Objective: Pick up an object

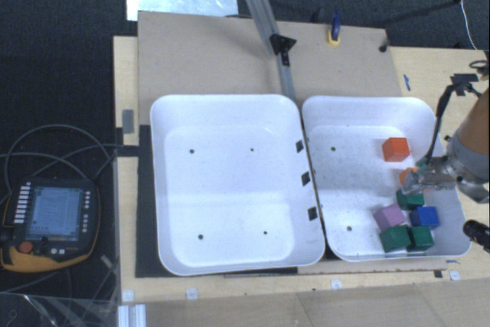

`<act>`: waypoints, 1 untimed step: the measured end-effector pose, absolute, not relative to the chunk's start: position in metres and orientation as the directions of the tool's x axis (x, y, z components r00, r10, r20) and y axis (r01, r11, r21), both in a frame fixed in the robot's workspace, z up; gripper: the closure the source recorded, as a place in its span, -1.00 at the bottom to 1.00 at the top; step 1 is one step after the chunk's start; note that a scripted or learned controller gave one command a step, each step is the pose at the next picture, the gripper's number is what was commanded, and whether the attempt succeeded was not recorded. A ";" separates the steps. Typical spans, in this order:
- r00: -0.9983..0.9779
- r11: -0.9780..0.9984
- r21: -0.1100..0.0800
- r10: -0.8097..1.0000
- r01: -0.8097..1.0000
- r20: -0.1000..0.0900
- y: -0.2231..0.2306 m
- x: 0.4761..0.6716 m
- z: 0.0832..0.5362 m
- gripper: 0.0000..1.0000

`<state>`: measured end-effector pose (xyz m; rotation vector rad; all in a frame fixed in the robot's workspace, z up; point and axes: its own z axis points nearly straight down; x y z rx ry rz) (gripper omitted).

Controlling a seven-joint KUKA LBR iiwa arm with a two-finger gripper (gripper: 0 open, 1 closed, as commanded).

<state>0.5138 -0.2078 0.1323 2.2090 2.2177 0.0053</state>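
We are looking down on two white bins: the left bin and the right bin, where the blocks lie. The arm is reaching in from the right, and its gripper is sitting low over the cluster by the right wall; we cannot tell how the claw stands. Beneath it we are seeing a small green block, the likely target, with an orange sliver beside it. An orange cube is standing apart, farther back. We would be lowering straight onto one block (neighbours are touching, so crowding risks a miss). The green block is looking squat, with no clear long axis.
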 end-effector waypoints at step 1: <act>-0.004 0.004 0.006 1.000 1.000 -0.003 -0.211 0.515 0.176 1.00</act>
